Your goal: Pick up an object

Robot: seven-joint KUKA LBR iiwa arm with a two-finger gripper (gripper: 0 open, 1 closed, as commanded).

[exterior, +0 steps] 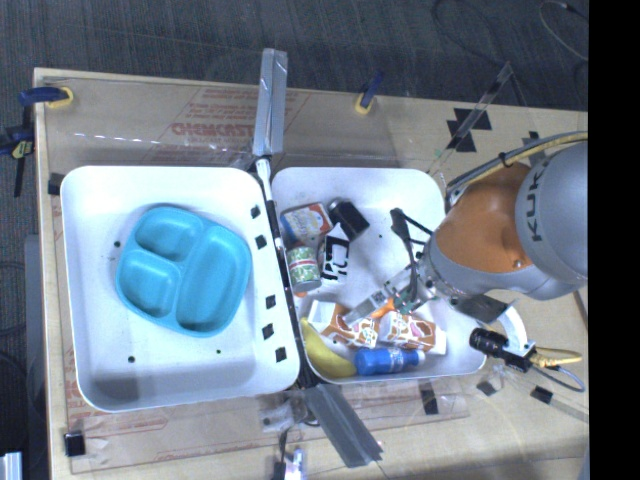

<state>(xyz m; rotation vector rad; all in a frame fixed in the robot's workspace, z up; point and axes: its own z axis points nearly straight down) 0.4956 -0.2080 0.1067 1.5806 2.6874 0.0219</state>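
The gripper hangs low in the right bin, over the snack packets. Its grip cannot be told. A blue tray lies in the left bin.

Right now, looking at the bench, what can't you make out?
- Gripper, camera view: the arm's orange wrist covers it, so the finger state is unreadable.
- Right bin: its right side is hidden under the arm.
- Snack packets: print too small to read.
- Blue bottle: label too blurred.

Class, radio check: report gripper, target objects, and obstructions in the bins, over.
Gripper low in right bin, over snack packets. Nothing seen held. Banana, blue bottle crowd close. Blue tray alone in left bin.
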